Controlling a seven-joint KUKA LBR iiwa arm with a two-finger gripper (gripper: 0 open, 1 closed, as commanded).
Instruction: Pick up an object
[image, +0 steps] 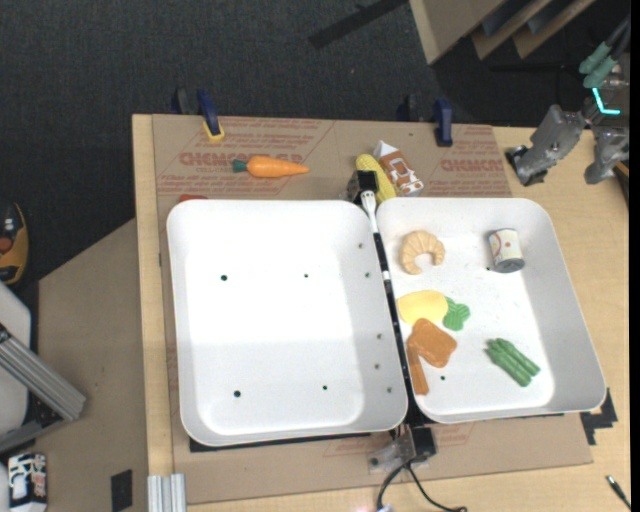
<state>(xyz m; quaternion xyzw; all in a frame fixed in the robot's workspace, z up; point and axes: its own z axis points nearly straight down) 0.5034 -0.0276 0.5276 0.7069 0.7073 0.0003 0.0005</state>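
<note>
Red "CHEM…" print on the board (330, 155) (partly hidden); tool (565, 140) grip state unclear.

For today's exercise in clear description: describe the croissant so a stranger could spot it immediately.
Find the right-hand bin of the two white bins. The croissant lies near its back left corner, close to the divide between the bins. It is the tan, curved pastry; the can to its right is a cylinder, and the yellow piece in front of it is flat.
</note>
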